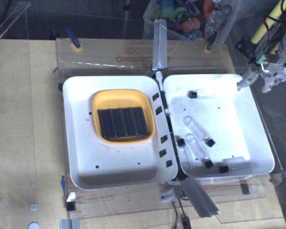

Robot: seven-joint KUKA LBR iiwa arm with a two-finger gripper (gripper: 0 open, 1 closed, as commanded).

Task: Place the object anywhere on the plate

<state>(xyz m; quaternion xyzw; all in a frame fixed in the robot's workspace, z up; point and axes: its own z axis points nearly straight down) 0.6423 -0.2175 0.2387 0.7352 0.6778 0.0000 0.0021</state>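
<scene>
The robot's gripper (263,76) hangs at the far right edge of the right-hand bin (257,128), near its back corner, metal fingers pointing left and down. Behind it, part of the arm (276,18) rises toward the frame's upper right corner.

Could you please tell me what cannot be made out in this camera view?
- Gripper: at the right edge, small and blurred; finger state unreadable.
- Clear objects in the right bin: see-through against white, so their shape and number are unclear.
- Dark slab on the yellow plate: its material is too blurred to tell.
</scene>
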